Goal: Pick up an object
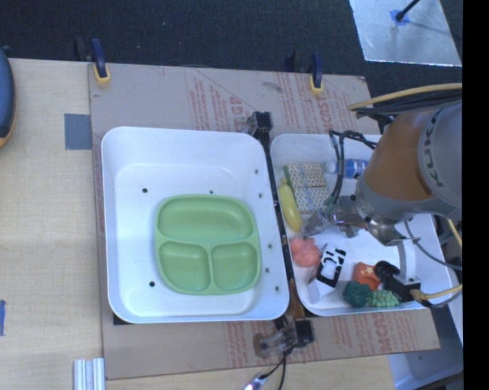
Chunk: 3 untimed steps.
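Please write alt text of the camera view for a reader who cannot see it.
A grey robot arm reaches over the right white bin, which holds small objects including a yellow banana. The left bin holds a green divided tray.

Pale wooden bench (33, 242) under a brown cardboard sheet (220, 96); dark carpet floor (188, 15) beyond its far edge; a shiny metal plate (403, 19) at the far right corner.

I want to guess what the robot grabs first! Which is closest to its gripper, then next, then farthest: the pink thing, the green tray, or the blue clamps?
1. Pink thing, just left of the gripper, same bin.
2. Green tray, in the left bin.
3. Blue clamps, at the bench's far edge; the left one is farthest.
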Motion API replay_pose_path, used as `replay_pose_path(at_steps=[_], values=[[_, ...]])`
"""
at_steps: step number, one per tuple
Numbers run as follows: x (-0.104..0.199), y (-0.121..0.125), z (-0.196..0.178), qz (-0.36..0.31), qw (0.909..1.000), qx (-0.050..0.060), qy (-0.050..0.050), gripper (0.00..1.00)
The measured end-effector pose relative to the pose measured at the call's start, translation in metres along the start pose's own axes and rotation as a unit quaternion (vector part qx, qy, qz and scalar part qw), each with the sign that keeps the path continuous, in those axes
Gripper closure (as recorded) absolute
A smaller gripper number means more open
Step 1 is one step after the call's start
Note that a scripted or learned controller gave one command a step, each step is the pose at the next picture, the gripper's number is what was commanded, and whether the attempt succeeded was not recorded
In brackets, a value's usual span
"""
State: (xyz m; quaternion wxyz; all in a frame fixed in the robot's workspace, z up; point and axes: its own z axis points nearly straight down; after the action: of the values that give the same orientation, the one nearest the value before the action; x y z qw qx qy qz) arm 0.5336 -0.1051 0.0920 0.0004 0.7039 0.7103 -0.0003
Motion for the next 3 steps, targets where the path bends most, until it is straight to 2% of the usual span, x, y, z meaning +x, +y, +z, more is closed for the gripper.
replay_pose_path(at_steps=[1,2,3], values=[[-0.009,0.073,-0.002,0.002,1.0,-0.001,0.0,0.0],[0.006,0.125,-0.001,0.002,1.0,-0.001,0.0,0.0],[0.009,0.092,0.0,0.003,1.0,0.003,0.0,0.0]])
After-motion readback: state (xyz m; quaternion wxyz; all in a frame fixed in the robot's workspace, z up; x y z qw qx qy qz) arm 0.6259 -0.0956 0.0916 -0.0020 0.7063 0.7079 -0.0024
